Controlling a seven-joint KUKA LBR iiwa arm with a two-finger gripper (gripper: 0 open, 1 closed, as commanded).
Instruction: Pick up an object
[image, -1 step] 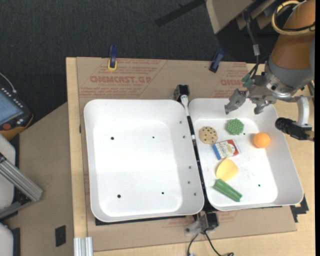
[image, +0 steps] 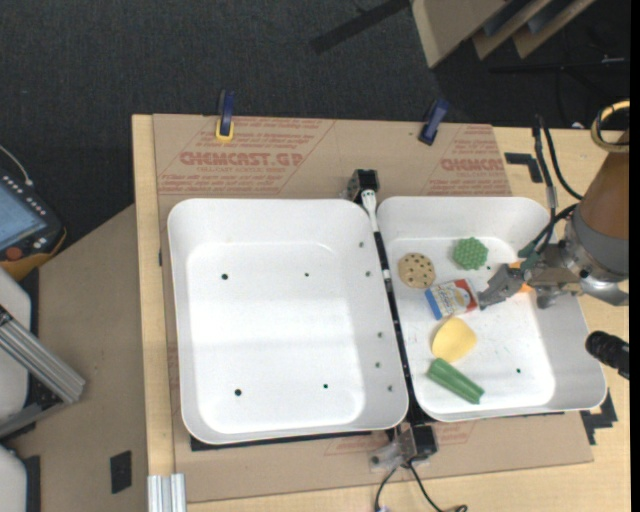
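Where toys lie, right bin (image: 530, 215), five

Bright, even overhead light washes out the white bins (image: 270, 230) with mild glare; shadows are soft and short, focus slightly soft throughout
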